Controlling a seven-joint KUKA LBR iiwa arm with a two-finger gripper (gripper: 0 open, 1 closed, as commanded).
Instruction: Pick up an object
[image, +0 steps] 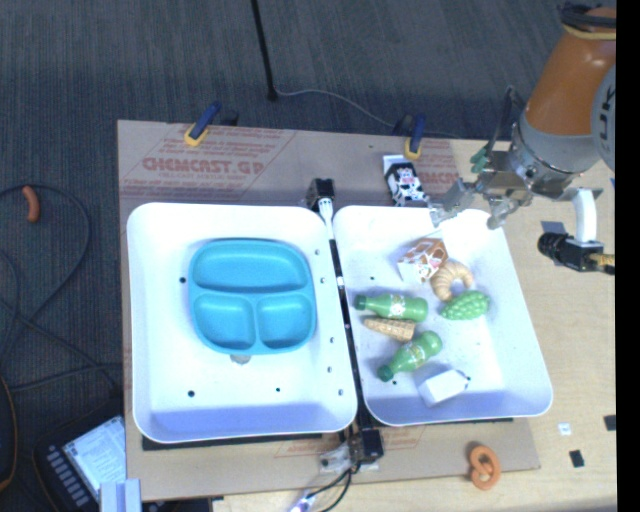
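The right bin (520, 330) holds several toy foods. A green bottle (395, 306) lies near the middle, and a second green bottle (410, 357) lies below it. A cone (388, 327) sits between them. A croissant (452, 275), a bumpy green fruit (465, 305), a white-and-red carton (420, 260) and a white block (442, 385) are there too. My gripper (467, 214) hovers over the bin's far edge, above and right of the carton. It is open, with nothing between its fingers.
The left bin (160, 380) holds a blue divided tray (250, 295). Clamps (203, 122) sit on the back of the cardboard base. An orange ring (484, 465) lies in front of the right bin. A black-and-white item (404, 182) stands behind it.
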